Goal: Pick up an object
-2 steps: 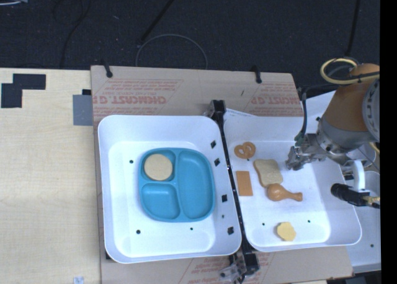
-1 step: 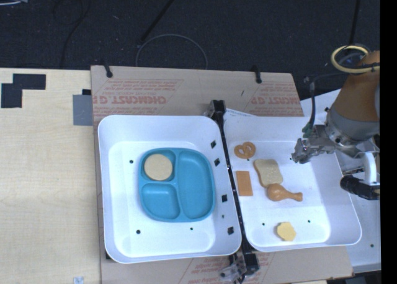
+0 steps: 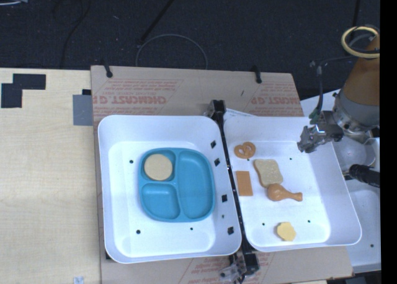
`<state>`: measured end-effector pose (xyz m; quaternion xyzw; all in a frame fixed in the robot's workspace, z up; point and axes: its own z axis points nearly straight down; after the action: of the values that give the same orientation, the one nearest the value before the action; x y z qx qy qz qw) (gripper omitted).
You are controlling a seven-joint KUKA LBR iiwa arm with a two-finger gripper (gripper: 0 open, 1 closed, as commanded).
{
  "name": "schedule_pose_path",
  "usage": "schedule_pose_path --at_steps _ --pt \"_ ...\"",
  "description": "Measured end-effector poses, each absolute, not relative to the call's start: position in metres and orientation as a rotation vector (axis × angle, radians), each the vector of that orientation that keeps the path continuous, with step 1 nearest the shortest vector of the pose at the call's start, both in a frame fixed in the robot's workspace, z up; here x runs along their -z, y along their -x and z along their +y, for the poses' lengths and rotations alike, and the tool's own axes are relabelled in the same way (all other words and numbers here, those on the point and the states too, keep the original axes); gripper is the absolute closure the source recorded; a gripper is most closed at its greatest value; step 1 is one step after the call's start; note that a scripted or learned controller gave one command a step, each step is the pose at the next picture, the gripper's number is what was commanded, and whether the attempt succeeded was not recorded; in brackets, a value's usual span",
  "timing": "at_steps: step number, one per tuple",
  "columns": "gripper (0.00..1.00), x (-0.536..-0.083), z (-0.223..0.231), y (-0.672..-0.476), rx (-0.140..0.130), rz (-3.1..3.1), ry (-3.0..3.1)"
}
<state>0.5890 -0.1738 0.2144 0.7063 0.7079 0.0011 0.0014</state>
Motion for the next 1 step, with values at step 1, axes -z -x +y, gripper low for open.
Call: schedule_pose_path --at_steps 1 --pt "1.00 -0.2643 -0.1747 -0.5898 -0.003 2.221 -2.217"
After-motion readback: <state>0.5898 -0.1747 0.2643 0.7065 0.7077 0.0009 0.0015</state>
